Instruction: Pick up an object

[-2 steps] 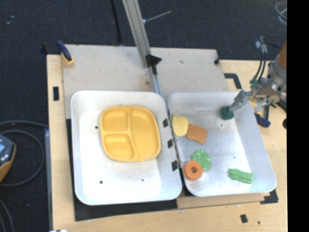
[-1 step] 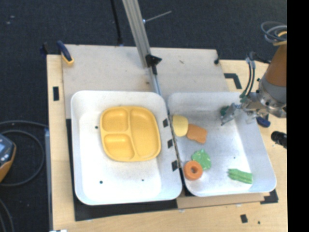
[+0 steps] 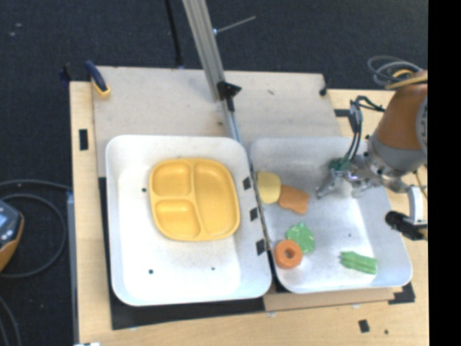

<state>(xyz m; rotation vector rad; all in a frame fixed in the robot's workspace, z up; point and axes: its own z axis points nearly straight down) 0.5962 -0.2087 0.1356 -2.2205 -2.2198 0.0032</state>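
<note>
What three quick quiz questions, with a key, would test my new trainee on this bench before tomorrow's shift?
1. Multiple choice: the yellow three-compartment plastic plate lies in which bin? A) left white bin B) right white bin
2. True or false: the orange ring-shaped toy touches the green leafy toy.
3. Fill in: the two-finger gripper hovers over the ____ bin, apart from the orange wedge-shaped toy.

Key: 1. A. 2. True. 3. right.
</note>
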